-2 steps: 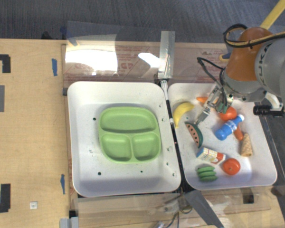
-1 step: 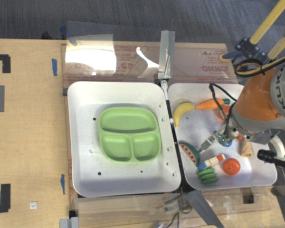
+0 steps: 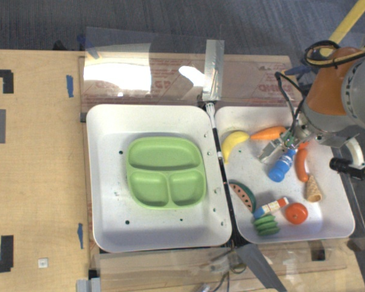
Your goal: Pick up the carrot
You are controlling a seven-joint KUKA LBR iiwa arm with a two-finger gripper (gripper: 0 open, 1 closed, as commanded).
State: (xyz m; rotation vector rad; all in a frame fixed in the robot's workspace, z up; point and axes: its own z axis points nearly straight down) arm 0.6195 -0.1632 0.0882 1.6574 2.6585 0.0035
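The carrot (image 3: 266, 133) is a small orange cone lying on its side at the back of the right bin (image 3: 337, 224), its tip pointing left toward a yellow fruit (image 3: 234, 142). My gripper (image 3: 272, 151) hangs low just in front of the carrot, over the gap between it and a blue bottle (image 3: 280, 166). The carrot lies beside the gripper, apart from it or barely touching. The grey arm with its orange band (image 3: 328, 90) comes in from the right.
Also in the right bin are a red-orange sausage shape (image 3: 302, 163), an ice-cream cone (image 3: 313, 189), a tomato (image 3: 297, 213), a watermelon slice (image 3: 243, 194), a green stack (image 3: 266, 225) and a small white-and-red piece (image 3: 274, 207). The left bin (image 3: 103, 163) holds a green divided plate (image 3: 166, 171).
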